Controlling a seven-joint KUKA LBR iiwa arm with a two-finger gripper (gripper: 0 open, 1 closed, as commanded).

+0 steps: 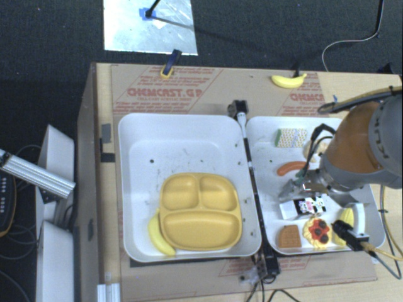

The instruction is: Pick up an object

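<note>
Gripper point(296, 189): low in right bin point(264, 168), finger state unreadable.
Nearby: glossy orange sausage shape point(291, 167), white box point(303, 206), brown biscuit-like square point(289, 236), pizza toy point(317, 230).
Left bin point(135, 168): smooth yellow divided plate point(200, 210), half-hiding a banana point(158, 235).

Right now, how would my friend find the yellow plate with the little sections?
Look in the left white bin, toward its front edge. The yellow divided plate lies there, with a banana tucked against its left corner. It is the biggest thing, split into three compartments.
</note>
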